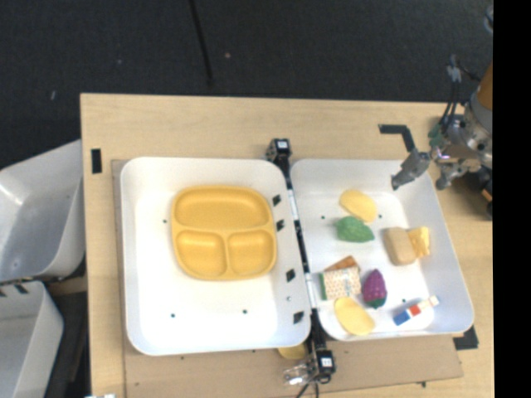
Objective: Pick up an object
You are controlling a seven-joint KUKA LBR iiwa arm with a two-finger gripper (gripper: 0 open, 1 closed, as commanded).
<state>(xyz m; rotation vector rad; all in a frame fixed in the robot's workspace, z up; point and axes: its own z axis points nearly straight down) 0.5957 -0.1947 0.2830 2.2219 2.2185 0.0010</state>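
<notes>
No text, label, brand, number or sign can be read anywhere. The small patterned box (342, 283) in the right bin (448, 259), at about seven o'clock from the bin's middle, carries a speckled print too fine to make out. The little blue, red and white item (412, 310) at about five o'clock shows colour blocks, no legible letters. The yellow divided tray (224, 231) in the left bin (149, 305) is plain.
</notes>
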